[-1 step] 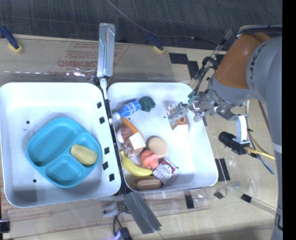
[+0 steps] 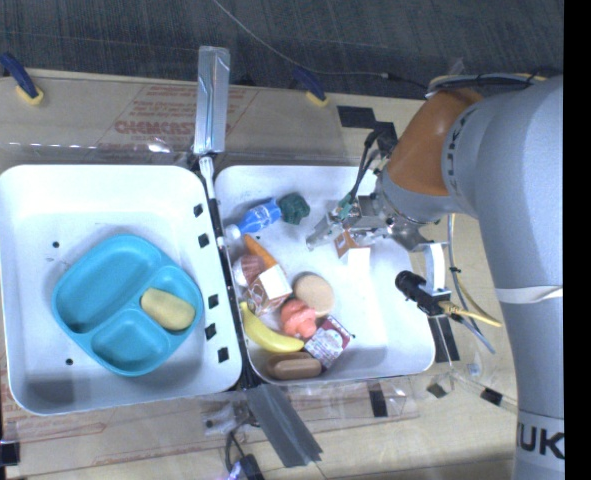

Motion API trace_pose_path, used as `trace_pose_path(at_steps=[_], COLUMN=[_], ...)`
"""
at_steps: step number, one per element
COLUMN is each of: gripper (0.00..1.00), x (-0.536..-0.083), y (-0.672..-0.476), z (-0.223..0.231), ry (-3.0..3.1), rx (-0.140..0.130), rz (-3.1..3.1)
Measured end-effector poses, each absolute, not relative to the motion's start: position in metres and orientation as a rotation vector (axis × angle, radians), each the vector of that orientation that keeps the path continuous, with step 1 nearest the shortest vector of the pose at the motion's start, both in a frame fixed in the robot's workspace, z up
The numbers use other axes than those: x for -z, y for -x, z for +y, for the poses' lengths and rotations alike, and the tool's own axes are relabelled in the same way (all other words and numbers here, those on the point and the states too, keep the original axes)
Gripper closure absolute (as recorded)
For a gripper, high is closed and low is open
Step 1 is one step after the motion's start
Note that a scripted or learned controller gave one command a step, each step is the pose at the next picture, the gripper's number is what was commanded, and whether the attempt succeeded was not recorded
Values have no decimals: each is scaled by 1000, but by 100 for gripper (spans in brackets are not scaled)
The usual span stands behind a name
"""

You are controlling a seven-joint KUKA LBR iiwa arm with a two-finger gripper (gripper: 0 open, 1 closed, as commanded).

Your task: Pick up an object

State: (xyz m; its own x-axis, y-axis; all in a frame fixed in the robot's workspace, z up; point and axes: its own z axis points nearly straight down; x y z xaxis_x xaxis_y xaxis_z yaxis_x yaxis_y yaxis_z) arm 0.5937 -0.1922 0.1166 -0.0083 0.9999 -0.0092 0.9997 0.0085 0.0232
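Grey arm reaching from the right into the right bin (image 2: pixel 400 343), claw (image 2: pixel 347 230) low over the bin floor, fingers seemingly spread but too blurred to be sure, nothing clearly between them, banana (image 2: pixel 268 335) near the front-left, lying roughly left-right, curved, among piled food.

My bench (image 2: pixel 125 118) is a light wooden board with faint red lettering along its far side, and dark carpet shows beyond its twelve o'clock edge. Two shallow white bins sit directly on it, side by side and touching along a shared rim: the left bin (image 2: pixel 25 268) toward nine o'clock, the right bin (image 2: pixel 405 343) toward three o'clock. Blue clamps (image 2: pixel 20 78) grip the board's far edge at about ten and twelve o'clock. Black tape squares (image 2: pixel 360 118) mark the surface toward one o'clock, with more at five o'clock.
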Motion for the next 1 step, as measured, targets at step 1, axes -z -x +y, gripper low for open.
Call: trace_pose_path(at_steps=[1], gripper=[0], x=[-108], y=[-615], z=[-199], ry=[-2187], rx=[-16], rz=[2224])
